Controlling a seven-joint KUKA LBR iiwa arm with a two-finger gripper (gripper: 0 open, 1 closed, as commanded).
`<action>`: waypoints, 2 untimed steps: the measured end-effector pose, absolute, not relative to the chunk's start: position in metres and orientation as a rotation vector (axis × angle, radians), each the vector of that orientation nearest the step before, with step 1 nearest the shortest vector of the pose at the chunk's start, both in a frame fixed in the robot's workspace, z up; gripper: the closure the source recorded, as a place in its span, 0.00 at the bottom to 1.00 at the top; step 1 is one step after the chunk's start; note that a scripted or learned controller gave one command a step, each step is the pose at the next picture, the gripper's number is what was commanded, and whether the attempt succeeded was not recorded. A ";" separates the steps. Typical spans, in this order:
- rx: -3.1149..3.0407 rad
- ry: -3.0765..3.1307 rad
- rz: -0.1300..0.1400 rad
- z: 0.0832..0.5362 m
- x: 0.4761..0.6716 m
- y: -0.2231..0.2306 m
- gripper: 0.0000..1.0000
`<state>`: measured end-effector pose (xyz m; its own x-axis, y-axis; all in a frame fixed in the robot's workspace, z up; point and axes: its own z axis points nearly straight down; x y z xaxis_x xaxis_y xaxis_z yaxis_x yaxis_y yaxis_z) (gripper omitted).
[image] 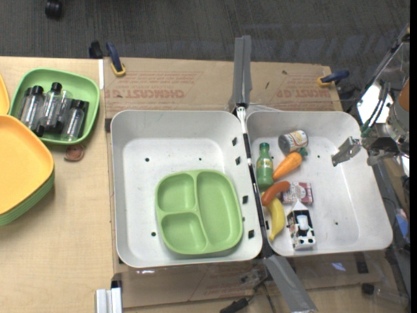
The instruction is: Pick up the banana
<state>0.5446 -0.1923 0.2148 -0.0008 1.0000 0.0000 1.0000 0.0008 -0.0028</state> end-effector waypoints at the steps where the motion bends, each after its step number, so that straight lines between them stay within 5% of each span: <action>1: -2.218 -2.221 0.005 0.223 0.545 -0.193 1.00; 2: -2.087 -2.347 0.002 0.206 0.520 -0.223 1.00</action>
